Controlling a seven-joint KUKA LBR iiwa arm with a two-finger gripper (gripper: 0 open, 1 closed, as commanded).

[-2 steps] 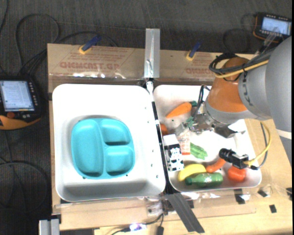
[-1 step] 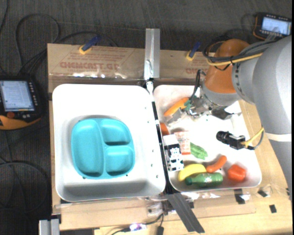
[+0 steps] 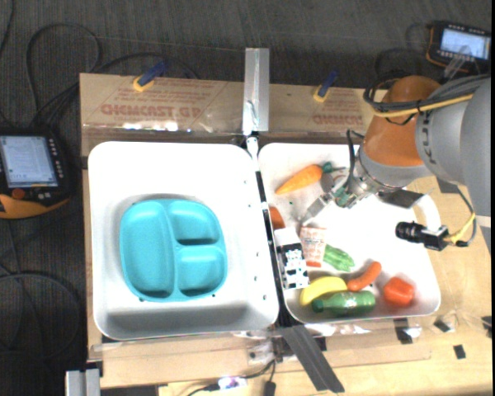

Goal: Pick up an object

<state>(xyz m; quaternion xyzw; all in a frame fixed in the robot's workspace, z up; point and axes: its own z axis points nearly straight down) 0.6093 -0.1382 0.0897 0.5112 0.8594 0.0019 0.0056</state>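
The right bin [image 3: 412, 195] holds several toy foods. An orange carrot [image 3: 299, 179] lies at its far left, and a white and red carton [image 3: 313, 244] sits in the middle. My gripper [image 3: 328, 203] hangs low over the bin, just right of the carrot and above the carton. Its fingers [image 3: 312, 210] stand open with nothing between them. Along the near wall lie a yellow banana [image 3: 322, 288], a green cucumber [image 3: 345, 304], a red-orange pepper [image 3: 365, 275] and a red tomato [image 3: 398, 290]. A green leafy piece [image 3: 339, 258] lies beside the carton.
The left bin [image 3: 107, 188] holds a turquoise divided plate [image 3: 173, 247]. A white box with black marks [image 3: 290, 264] and a small orange piece [image 3: 275, 218] lie by the divider wall. A black cylinder [image 3: 414, 233] juts from the arm over the right bin.
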